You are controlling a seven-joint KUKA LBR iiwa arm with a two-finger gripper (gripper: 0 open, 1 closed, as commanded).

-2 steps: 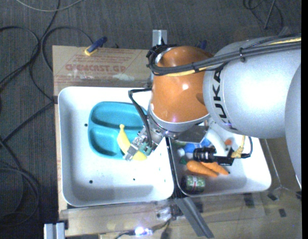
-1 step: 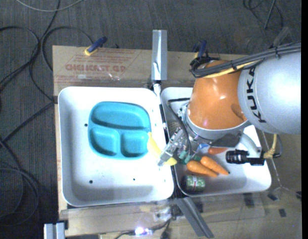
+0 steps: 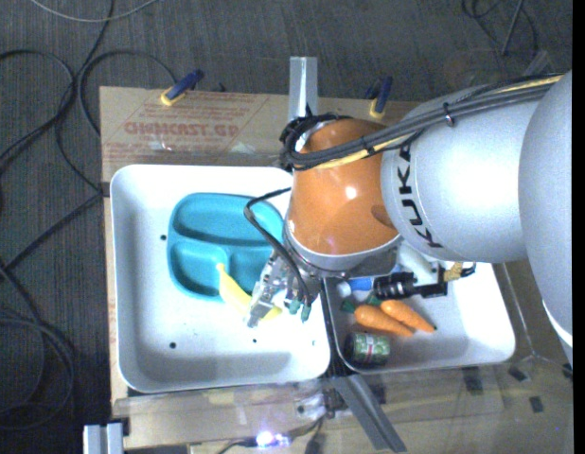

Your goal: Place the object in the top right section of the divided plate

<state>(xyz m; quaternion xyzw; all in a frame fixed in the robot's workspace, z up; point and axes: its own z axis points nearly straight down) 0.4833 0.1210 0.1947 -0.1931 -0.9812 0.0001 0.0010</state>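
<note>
Two bins | left (image 3: 141, 348): blue plate (image 3: 203, 244) | right (image 3: 482, 343): carrots (image 3: 392, 318), can (image 3: 370, 348)

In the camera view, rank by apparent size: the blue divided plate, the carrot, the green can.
1. blue divided plate, largest though partly hidden by the arm.
2. carrot.
3. green can, close to the carrot, so that order is unsure.

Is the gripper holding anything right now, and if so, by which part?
It cannot be told. The gripper sits right over a yellow banana-like object beside the blue divided plate, but no grip between its fingers is visible.
</note>
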